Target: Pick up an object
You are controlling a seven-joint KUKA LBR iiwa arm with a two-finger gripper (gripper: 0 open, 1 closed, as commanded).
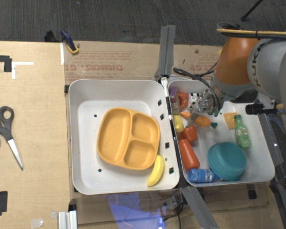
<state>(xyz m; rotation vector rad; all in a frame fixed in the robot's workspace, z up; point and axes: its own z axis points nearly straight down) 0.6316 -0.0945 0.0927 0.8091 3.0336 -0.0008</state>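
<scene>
My gripper [203, 108] hangs low in the far part of the right bin [262, 175], just above a small orange piece [203, 121]. Around it lie a red block [182, 100], a yellow piece [178, 124], a red lump [190, 133] and a yellow wedge [229, 119]. A green bottle [241, 132] lies to its right. Toward the near side sit a teal bowl [227, 160], a long red piece [187, 154] and a blue item [200, 176]. Nothing is visibly held.
The left bin [81, 142] holds an orange divided plate [128, 138] and a banana [156, 171] at its near right corner. Scissors [7, 132] lie on the bench at far left. The divider wall [170, 128] between the bins runs close to my gripper's left.
</scene>
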